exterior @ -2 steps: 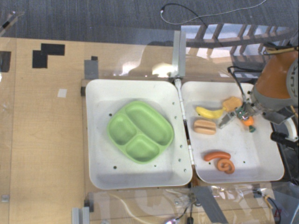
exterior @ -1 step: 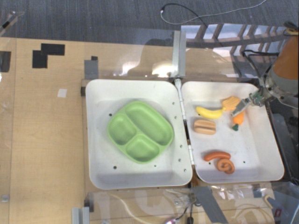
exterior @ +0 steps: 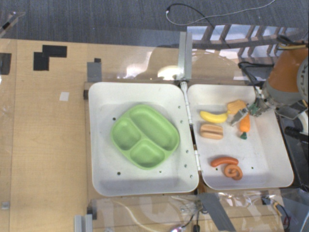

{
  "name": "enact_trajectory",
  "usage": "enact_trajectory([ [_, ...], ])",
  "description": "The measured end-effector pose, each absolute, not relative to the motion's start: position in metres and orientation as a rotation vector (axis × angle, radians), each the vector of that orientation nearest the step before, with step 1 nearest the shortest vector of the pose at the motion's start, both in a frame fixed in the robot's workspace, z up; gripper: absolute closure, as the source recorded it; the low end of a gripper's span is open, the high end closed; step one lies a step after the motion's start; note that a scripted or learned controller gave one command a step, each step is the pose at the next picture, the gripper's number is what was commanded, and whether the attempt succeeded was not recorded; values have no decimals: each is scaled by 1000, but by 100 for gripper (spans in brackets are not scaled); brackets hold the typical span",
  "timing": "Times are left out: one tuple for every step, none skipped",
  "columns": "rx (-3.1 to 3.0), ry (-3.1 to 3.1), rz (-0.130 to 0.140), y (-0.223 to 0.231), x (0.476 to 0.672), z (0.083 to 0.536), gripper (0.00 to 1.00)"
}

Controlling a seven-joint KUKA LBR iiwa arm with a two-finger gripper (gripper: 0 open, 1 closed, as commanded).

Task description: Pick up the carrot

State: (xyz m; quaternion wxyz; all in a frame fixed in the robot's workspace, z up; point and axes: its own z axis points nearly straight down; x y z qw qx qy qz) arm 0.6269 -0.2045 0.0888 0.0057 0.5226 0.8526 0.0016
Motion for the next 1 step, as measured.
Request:
enact_trajectory([
  [1630, 2665, 12, -203, 630, 102, 100],
])
